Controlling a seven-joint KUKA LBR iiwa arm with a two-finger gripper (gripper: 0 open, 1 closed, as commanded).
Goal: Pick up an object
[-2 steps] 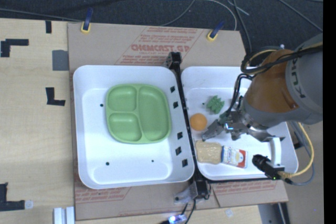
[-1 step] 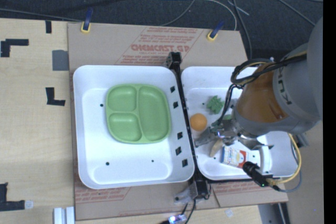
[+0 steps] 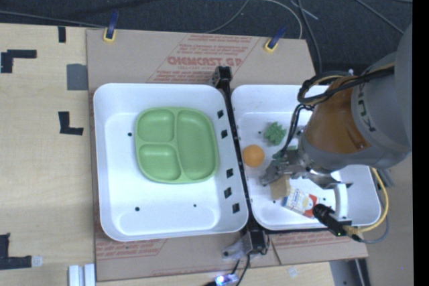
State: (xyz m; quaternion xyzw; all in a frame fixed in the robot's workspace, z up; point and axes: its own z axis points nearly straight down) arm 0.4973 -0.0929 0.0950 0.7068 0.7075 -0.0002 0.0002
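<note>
Objects for the pick lie crowded in the right bin [image 3: 265, 213]: an orange ball [image 3: 253, 156] at about 9 o'clock from the gripper [image 3: 278, 171], a green leafy piece [image 3: 273, 133] at about 11 o'clock, and a small printed carton [image 3: 299, 201] at about 5 o'clock, with a tan piece [image 3: 279, 189] just below the gripper. We judge the main risk to be that crowding: the gripper sits low among these things, and a close could nudge the ball away toward the divider, or pinch two items at once and drop both. The bulky wrist [image 3: 335, 130] also hangs over the bin, so we cannot check what lies beneath it. We cannot tell how wide the gripper is set, nor whether it grips or merely touches anything. The left bin [image 3: 107, 164] holds a green divided plate [image 3: 177, 144], well apart.
</note>
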